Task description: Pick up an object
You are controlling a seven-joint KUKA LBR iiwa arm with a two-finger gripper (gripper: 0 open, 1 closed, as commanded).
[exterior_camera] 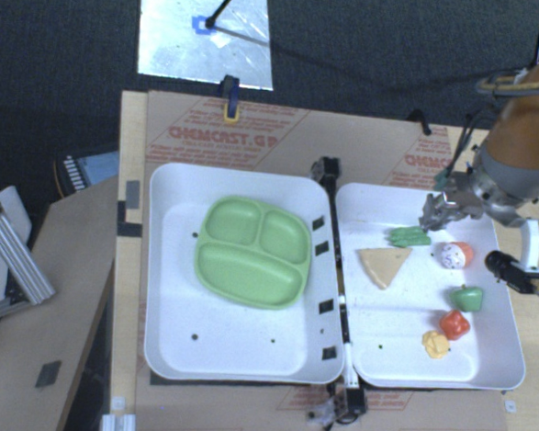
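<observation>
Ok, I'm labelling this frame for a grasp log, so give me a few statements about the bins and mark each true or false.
1. The green divided plate lies in the left bin. True.
2. The tan wedge lies on the plate. False: it lies in the right bin.
3. The gripper is above the right bin's far side, by the green leafy piece. True.
4. The yellow piece sits in the left bin. False: right bin, near side.
</observation>
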